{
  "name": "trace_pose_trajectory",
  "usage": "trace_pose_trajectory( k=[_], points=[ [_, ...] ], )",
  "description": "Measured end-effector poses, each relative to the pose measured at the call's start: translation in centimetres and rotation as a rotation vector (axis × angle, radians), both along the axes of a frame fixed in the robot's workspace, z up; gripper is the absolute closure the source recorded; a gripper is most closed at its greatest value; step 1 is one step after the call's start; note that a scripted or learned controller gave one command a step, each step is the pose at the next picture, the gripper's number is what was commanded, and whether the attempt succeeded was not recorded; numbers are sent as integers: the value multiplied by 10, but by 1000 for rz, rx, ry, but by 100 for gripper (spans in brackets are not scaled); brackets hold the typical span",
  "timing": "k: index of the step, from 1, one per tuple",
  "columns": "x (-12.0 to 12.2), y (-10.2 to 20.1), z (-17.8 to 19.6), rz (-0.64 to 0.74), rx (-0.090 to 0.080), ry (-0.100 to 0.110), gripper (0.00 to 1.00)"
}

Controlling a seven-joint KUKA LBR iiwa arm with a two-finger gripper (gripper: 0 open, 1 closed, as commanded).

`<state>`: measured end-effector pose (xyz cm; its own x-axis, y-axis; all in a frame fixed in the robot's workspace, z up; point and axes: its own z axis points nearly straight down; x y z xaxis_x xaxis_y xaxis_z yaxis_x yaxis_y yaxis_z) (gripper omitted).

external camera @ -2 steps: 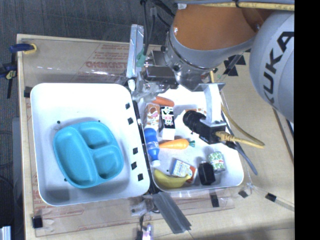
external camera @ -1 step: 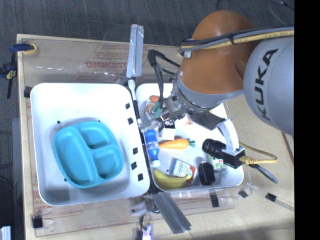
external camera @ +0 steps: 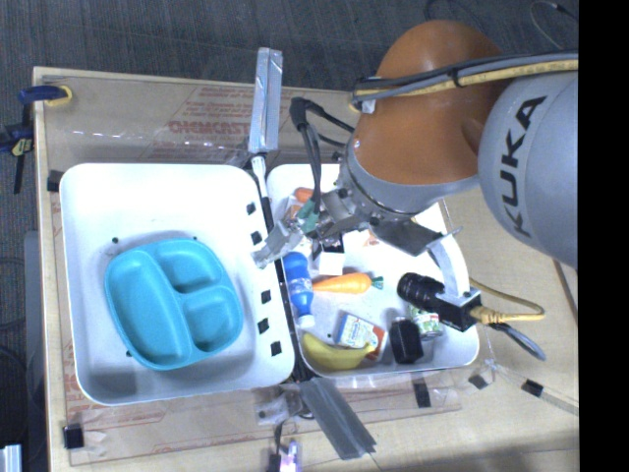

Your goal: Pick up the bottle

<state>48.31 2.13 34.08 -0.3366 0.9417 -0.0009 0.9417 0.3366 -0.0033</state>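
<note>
Bottle, blue with a white cap, lies along the right bin's left wall, long axis running toward the camera, cap nearest. The gripper hangs just above its far end; whether its fingers are apart cannot be told. Beside it lie a carrot and banana. A blue tray sits in the left bin.

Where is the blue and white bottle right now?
The blue and white bottle lies in the right white bin, against its left wall, just left of the orange carrot and above the yellow banana, directly below the gripper.
</note>
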Motion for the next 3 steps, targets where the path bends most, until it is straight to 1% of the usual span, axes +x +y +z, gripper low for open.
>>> trace_pose_trajectory(
  k=[1, 2, 3],
  points=[
    [-3, -6, 103, 120, 2, -5, 0],
    [-7, 45, -88, 534, 2, 0, 0],
    [-6, -59, -25, 559, 1, -4, 0]
  ],
)
